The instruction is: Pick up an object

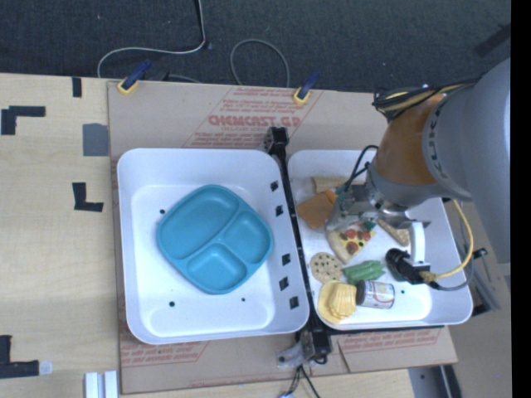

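left shallow white bin [133, 222]: blue three-compartment plastic tray [214, 237] lies near centre. right shallow white bin [452, 305]: round brown cookie [324, 265] left of green pepper-shaped toy [363, 270]; yellow toy food lump [337, 300] in front of them, small metal can [379, 294] to its right.

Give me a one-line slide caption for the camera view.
KUKA arm's gripper low over toy food in the right bin, above the pizza slice; blue divided plate in the left bin.

The single camera hangs fixed above the bench and looks down at a slight slant from moderate height, taking in both the left bin [133, 222] and, beside it, the right bin [452, 305], with the arm [465, 131] entering beyond that, at the frame's right edge.
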You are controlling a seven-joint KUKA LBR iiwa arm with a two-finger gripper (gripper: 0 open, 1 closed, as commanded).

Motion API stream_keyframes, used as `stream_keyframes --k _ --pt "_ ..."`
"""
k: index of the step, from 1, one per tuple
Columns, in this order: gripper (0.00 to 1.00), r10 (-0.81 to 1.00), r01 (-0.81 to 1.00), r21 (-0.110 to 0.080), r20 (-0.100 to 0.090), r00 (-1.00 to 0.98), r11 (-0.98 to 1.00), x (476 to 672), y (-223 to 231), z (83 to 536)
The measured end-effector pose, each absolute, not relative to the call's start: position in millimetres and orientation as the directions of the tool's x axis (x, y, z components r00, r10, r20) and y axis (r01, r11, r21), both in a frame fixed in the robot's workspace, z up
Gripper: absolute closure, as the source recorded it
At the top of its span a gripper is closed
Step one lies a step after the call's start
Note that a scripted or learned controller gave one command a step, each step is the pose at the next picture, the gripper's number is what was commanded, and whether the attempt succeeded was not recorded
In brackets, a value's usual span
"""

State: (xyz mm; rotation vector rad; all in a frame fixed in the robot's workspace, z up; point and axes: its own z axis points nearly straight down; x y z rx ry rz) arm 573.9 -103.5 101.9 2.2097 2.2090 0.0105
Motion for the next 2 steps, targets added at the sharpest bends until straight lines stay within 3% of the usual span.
stream_keyframes --k 1,2 --pt "0.00 1.000 1.000 0.012 -0.007 0.001 -0.001 572.3 -104 100" --pt "0.00 1.000 1.000 -0.011 0.000 -0.003 0.003 655.9 -95 83"
